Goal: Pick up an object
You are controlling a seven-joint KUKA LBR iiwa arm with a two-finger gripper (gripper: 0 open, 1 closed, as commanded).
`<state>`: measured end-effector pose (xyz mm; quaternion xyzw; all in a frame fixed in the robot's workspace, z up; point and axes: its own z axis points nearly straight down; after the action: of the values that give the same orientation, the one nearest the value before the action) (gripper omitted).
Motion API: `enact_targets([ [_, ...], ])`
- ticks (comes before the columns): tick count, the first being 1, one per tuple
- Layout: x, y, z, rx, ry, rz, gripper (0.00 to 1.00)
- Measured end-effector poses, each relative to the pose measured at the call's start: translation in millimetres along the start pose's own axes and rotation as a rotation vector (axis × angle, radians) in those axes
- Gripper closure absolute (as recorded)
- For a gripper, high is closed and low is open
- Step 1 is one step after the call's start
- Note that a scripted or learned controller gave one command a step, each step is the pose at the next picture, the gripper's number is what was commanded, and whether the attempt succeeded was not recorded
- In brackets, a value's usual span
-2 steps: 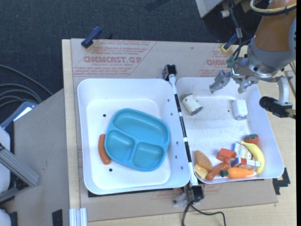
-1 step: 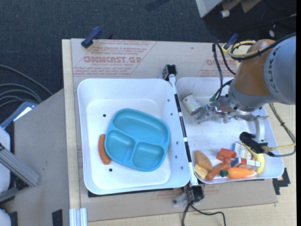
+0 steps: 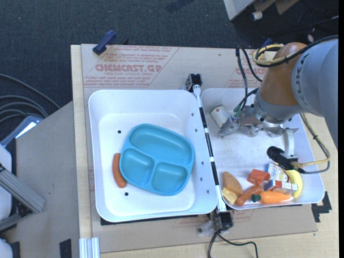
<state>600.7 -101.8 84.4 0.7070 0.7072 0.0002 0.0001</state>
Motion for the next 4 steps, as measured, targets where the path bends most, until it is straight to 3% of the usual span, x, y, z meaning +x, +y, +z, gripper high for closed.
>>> enact_targets([
  [1,34.1,-70.0,-100.1,0.003,0.002,0.0,0.0],
  [2,-12.2,-101.1,-33.1,0.003,0.001,0.001,0.0],
  [3,-74.6,-113.6,-4.4,-0.01,0.0,-0.001,0.0],
  [4,-77.5,-112.6,-15.4,-0.017,-0.008,0.001,1.0],
])
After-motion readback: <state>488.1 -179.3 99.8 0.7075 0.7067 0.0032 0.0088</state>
